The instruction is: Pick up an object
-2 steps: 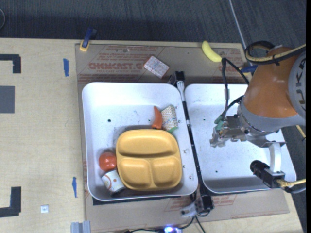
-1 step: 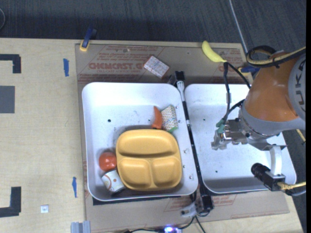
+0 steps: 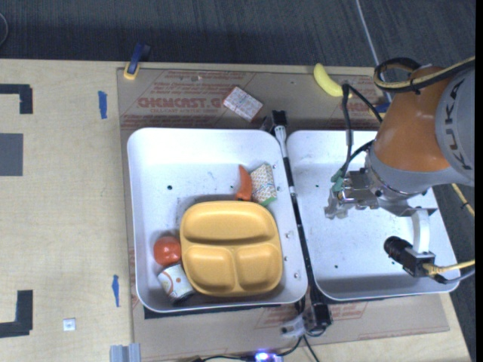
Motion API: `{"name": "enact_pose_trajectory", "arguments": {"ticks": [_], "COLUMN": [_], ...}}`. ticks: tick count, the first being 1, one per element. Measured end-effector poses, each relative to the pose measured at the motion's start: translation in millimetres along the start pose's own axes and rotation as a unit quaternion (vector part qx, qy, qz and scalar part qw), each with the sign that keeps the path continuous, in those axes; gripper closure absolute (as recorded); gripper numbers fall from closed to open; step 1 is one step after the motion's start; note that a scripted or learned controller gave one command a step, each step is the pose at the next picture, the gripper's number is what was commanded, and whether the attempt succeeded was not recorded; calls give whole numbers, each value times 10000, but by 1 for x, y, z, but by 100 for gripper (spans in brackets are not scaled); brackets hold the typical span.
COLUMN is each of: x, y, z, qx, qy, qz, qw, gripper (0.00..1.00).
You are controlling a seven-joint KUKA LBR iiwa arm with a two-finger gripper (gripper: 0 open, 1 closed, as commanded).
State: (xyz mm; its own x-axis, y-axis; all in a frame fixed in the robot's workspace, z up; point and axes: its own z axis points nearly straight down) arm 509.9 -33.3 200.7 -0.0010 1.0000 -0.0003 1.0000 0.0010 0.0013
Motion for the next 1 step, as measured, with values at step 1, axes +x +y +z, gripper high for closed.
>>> {"name": "enact_pose_trajectory", "arguments": {"ticks": [1], "x": [-17], "y": [27], "z": [16], "qx": [-3], "qy": [-4], "qz": [9], "qw": [10000], "gripper": [100]}}
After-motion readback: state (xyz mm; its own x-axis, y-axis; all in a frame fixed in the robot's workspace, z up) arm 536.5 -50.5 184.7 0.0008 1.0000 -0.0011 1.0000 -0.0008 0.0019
